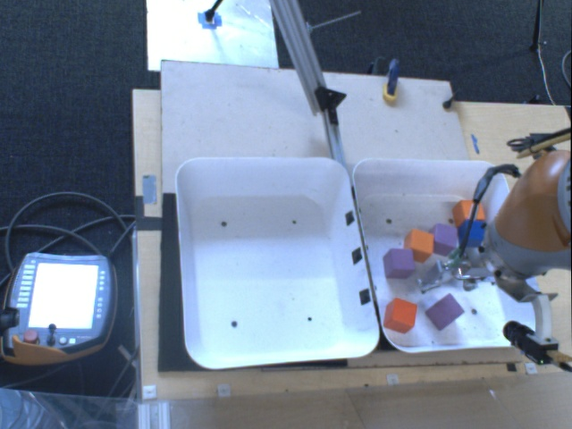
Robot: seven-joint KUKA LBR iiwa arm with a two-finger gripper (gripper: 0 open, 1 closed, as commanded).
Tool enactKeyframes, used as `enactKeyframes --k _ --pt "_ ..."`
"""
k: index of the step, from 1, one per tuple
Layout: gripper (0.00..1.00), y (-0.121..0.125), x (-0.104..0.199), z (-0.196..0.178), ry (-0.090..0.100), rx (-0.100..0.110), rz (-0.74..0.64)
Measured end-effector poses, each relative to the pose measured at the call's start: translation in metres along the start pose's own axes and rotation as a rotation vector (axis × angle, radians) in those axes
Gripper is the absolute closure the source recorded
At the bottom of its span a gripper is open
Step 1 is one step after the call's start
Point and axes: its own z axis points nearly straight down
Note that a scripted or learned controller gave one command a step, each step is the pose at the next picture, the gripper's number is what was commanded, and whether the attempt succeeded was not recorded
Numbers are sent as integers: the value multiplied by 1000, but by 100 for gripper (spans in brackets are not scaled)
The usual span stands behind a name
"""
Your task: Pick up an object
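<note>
Foam-looking cubes [399, 262], prob. matte, white bin [402, 186]

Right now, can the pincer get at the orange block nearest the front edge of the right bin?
Probably yes. The pincer sits low in the right bin, and the orange block lies apart from the purple blocks with nothing over it.

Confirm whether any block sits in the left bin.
No: the left bin holds no blocks; the purple blocks and orange blocks all lie in the right bin.
</note>
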Motion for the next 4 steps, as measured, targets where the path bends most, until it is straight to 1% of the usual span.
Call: enactKeyframes --k 1,2,3,4 --pt "0 0 0 9 -1 -4 -1" --pt "100 2 0 -2 -2 -8 -3" --pt "100 8 -1 -47 -4 -11 -3" --pt "100 9 -2 -111 -5 -15 -4"
